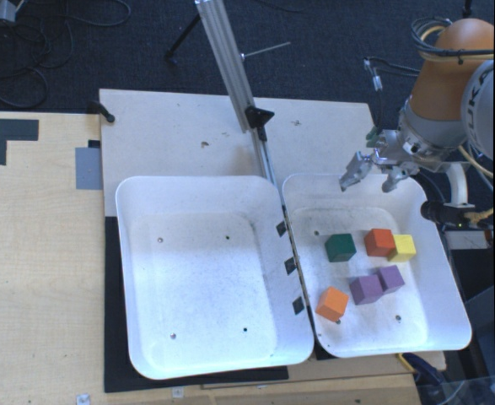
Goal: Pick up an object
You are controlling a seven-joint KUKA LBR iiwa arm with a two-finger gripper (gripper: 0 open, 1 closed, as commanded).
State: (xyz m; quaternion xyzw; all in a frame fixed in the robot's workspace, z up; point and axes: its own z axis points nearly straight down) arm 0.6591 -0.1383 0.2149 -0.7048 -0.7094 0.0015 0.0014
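My tool point(372, 170) hung open and empty above the far rim of the right bin point(449, 310). The green cube point(341, 247) sat apart from the others, probably light, rigid; I'd pinch its flat sides.

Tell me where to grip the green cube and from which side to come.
Grip the green cube on two opposite side faces, coming straight down from above. It sits flat and apart from the red cube and the purple cubes, so there looks to be room for both fingers. The claw hovers open over the bin's far rim.
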